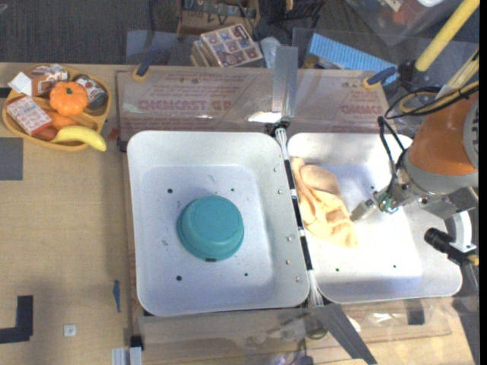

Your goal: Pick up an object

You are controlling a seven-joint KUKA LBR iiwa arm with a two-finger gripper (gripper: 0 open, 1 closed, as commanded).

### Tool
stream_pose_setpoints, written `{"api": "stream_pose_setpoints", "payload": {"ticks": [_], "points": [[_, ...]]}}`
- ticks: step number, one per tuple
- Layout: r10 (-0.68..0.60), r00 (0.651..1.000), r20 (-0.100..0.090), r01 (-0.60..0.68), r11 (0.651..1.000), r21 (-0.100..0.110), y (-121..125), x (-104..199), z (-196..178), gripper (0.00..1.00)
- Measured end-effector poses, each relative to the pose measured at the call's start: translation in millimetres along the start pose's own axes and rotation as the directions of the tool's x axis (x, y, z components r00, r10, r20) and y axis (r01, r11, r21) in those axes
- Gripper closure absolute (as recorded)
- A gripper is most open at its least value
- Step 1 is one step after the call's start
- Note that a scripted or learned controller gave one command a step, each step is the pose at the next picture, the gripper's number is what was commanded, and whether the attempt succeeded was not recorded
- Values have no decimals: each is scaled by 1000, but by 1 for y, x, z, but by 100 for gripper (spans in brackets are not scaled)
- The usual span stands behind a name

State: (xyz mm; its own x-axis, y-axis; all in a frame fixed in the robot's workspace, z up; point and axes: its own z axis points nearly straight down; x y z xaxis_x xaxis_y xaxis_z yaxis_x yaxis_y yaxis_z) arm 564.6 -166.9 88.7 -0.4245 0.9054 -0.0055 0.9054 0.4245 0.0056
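Reaching in from the right, the grey arm with its orange band (445,139) hangs over the right bin (396,268), and its gripper (364,210) sits low at the edge of a crumpled yellow cloth (323,202). Whether the gripper has closed on anything cannot be told, since its tip is small and blurred against the white plastic. The cloth is soft and rumpled, folded into loose humps of pale yellow and tan, and lies against the left wall of the right bin, just beside the divider between the two bins. Both bins are shallow, smooth and white with rounded corners and small dark dots on their floors. In the left bin (152,280) a teal bowl (211,227) rests upside down near the middle, round and matte, with a flat base facing up. On the bench's far left stands a yellow tray (15,120) of toy food, including an orange pumpkin (69,98) and a curved banana (81,136).
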Motion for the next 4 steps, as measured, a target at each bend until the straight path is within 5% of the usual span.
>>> {"api": "stream_pose_setpoints", "payload": {"ticks": [1,2,3,4], "points": [[-31,1000,-4,31,1000,5,38,53,-5,0],[140,990,2,-140,990,-2,100,25,1,0],[110,994,-3,-110,994,7,148,71,-94,0],[89,996,-4,-89,996,9,144,64,-93,0]]}}
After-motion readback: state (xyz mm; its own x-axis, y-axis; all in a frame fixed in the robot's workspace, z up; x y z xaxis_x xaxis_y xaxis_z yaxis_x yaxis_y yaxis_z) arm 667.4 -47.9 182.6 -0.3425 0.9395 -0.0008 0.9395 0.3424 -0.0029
